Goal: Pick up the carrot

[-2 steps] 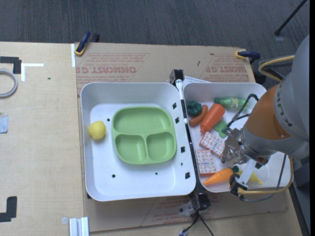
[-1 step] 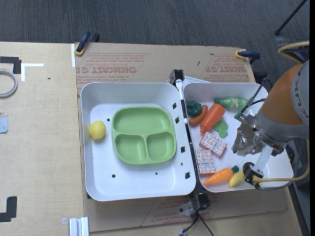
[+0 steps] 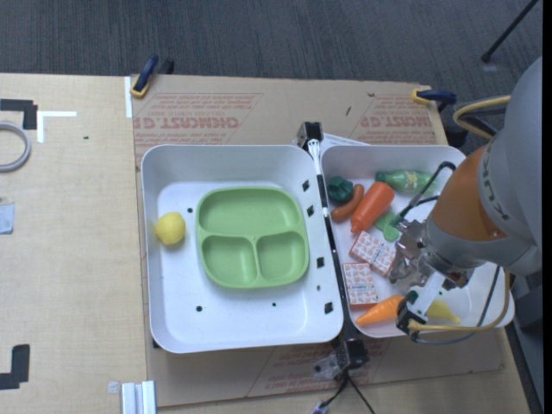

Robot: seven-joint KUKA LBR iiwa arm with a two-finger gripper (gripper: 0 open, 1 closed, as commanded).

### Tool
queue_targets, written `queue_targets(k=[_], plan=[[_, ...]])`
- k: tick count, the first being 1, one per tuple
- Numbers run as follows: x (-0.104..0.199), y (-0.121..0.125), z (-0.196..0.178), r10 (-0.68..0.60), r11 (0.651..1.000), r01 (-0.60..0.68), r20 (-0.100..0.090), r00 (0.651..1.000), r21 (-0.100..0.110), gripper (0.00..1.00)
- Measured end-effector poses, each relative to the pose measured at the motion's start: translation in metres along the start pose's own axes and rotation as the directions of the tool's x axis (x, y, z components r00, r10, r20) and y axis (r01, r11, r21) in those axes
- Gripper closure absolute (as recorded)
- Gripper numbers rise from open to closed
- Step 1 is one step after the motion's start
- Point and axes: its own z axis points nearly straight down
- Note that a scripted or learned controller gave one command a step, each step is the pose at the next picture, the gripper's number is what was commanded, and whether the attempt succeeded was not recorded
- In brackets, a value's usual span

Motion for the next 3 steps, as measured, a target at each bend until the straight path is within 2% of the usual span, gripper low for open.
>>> queue_targets(k=[1,2,3], plan=[[0.011,0.010,-0.057,0.321,0.947,-0.321,0.000,0.947,-0.001,1.00],[-0.007,-0.002,0.000,0.318,0.948,-0.318,0.000,0.948,0.000,1.00],[-0.034,0.022,-0.101,0.514,0.858,-0.514,-0.001,0.858,-0.002,1.00]])
